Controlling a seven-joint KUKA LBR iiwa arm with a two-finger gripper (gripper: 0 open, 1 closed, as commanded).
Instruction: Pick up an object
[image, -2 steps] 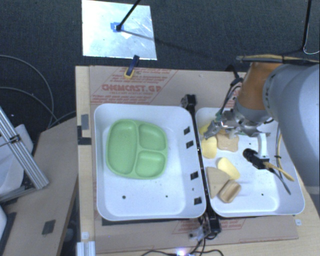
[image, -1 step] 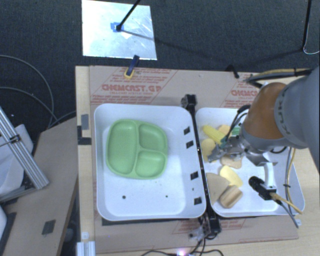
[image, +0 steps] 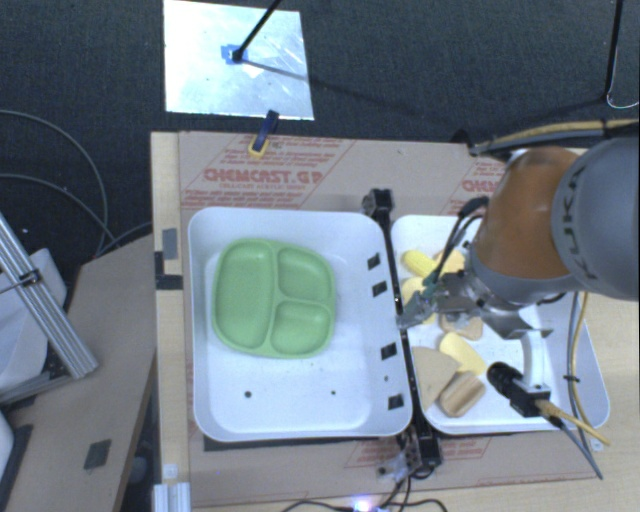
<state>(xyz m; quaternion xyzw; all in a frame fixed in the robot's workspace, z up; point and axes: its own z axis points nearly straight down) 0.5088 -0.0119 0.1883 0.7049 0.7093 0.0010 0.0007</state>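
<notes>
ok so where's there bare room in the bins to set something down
Most room is in the left bin: a bare strip along its near edge below the green divided plate, and a narrower one right of the plate, by the divider. The right bin is crowded with yellow and tan pieces under the arm.

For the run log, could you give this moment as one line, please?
arm over right bin | green tray in left bin | nothing seen held

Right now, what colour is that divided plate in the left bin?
Light green, plain; the divided plate shows in the camera view.
</notes>
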